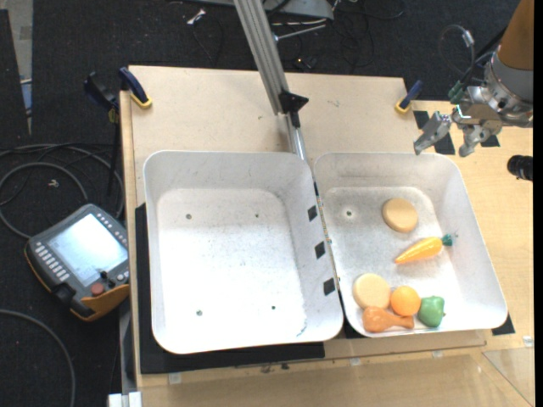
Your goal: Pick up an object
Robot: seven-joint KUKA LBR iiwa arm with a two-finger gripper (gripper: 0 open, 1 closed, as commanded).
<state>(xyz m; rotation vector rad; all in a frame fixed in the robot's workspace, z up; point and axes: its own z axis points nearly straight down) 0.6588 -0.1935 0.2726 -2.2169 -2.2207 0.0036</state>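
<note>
The right bin [475, 253] holds several toy foods: a tan round bun [400, 214], an orange carrot [421, 249], a pale round biscuit [372, 290], an orange ball [405, 299], a green pepper [432, 310] and an orange-brown drumstick [383, 319]. My gripper [450, 140] hangs above the far right corner of that bin, over its rim, well apart from all of them. Its two fingers are spread open with nothing between them.
The left bin [170, 227] sits beside the right one, their inner walls touching. A grey metal pole [263, 45] slants down to the bins' far junction. Clamps sit at the bench's far corners, and a teach pendant [81, 261] lies off the bench to the left.
</note>
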